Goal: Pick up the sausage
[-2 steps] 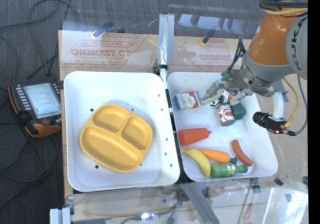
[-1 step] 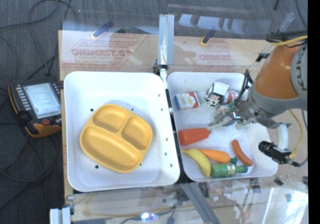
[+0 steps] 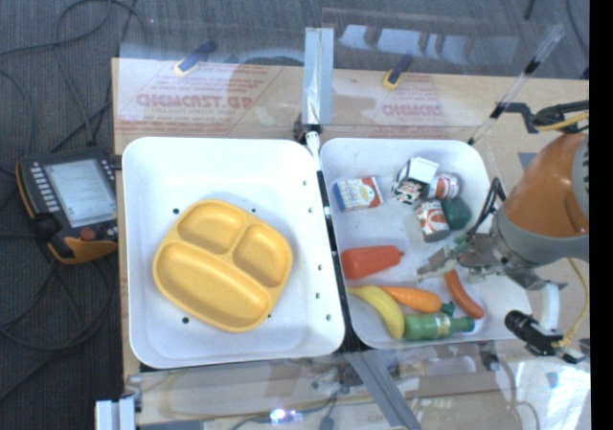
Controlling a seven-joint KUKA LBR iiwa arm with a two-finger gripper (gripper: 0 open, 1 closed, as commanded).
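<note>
Two white bins are seen side by side on the table (image 3: 144, 98). The left bin (image 3: 144, 323) is occupied by a yellow divided plate (image 3: 222, 264) with three compartments.

The right bin (image 3: 345, 165) is crowded. The sausage (image 3: 466, 296), reddish-orange, is lying at a slant toward the near right of that bin, just right of the carrot (image 3: 416, 299). The gripper (image 3: 448, 263) is positioned just above the sausage's far end, low over the bin floor; whether it is wide or narrow cannot be told, and the sausage is not seen between anything. The grey arm with its orange band (image 3: 551, 198) is reaching in from the right.

Other items in the right bin: a red pepper (image 3: 372, 260) at the left side, a banana (image 3: 381, 308) near it toward the near edge, and a green bottle (image 3: 436, 326) lying flat against the near edge, touching the carrot. At the far side a small carton (image 3: 357, 193), a white box (image 3: 415, 179) and a can (image 3: 446, 187) are grouped.

A teach pendant (image 3: 67, 198) is lying on the floor, left of the table.
</note>
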